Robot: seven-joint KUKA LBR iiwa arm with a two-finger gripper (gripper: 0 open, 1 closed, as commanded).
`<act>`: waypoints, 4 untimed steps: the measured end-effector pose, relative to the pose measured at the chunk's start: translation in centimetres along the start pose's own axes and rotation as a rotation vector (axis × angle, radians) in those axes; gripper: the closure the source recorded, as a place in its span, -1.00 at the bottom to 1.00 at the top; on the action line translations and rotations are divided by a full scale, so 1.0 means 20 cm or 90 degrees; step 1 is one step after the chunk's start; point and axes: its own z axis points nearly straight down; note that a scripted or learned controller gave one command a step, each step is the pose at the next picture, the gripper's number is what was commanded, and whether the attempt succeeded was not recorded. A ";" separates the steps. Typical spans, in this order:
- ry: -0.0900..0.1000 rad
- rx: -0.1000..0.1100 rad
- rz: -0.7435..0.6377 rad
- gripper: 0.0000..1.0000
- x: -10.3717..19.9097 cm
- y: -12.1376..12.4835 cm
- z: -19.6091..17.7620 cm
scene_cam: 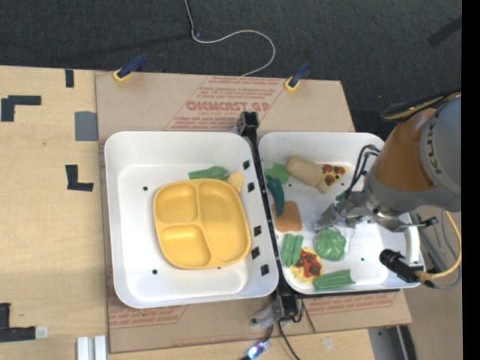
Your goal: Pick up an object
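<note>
Light wooden bench (45, 201) with a flat brown sheet of card (217, 111) on top and dark floor behind. Two shallow white bins side by side on the card: left white bin (120, 223) and right white bin (360, 142).

Big grey arm with an orange band (416, 163), reaching in from the right, over the right bin.

Round yellow plastic plate with three parts (201, 223) lying flat in the middle of the left bin.

Lots of small toy food in the right bin:
- a tan bread roll (304, 171) near the top
- a brown square of toast (289, 217) by the left wall
- a bumpy round green leafy toy (331, 244) near the middle
- a long green pod (332, 280) at the bottom edge

Dark two-finger gripper (334, 216) low in the right bin, between the toast and the arm, just above the green leafy toy and very near it. Cannot tell if open or shut, too dark and small. Nothing seen held in it.

Step, most likely: getting down to a toy, with no pick made yet. Closest one looks like the green leafy toy.

Next move needs a small shift toward that toy, a drop around it, a squeeze, then a lift straight up. Might slip, since bumpy and round. Might also bump the toast close by.
</note>
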 end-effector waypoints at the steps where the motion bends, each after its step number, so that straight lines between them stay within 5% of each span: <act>1: -0.001 -0.003 0.001 1.00 -0.04 0.01 -0.24; 2: -0.001 -0.004 0.000 1.00 -0.05 0.04 -0.54; 3: 0.000 -0.002 0.000 1.00 -0.05 0.04 -0.66; 4: 0.001 -0.001 -0.003 1.00 0.24 0.07 -0.67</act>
